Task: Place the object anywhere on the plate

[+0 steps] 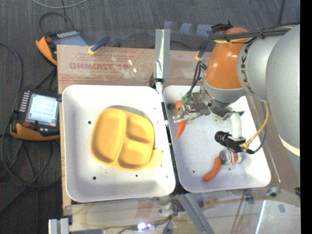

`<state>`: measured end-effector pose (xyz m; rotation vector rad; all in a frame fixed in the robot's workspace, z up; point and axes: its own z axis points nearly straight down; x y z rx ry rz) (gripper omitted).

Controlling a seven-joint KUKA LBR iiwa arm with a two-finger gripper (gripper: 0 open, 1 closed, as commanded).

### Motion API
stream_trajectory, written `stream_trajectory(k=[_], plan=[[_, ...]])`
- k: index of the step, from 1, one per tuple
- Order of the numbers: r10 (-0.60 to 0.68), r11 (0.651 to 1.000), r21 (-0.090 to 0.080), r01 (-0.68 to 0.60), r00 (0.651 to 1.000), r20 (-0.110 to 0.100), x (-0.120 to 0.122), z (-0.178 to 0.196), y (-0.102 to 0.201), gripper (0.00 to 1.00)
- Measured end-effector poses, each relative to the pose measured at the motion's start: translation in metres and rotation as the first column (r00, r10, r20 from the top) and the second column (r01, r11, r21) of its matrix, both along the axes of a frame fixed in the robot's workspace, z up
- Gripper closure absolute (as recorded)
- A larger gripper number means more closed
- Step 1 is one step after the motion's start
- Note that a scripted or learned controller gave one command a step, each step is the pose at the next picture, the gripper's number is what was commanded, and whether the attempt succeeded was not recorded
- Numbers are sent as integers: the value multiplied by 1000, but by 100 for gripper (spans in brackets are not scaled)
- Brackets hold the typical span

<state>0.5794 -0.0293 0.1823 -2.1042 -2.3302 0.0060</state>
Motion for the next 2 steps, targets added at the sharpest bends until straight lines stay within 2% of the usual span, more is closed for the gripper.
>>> stream_trajectory(k=[1,2], plan=[[146,989,1,-146,989,1,-11,12,82,100],[146,989,1,-146,989,1,-11,12,82,0]])
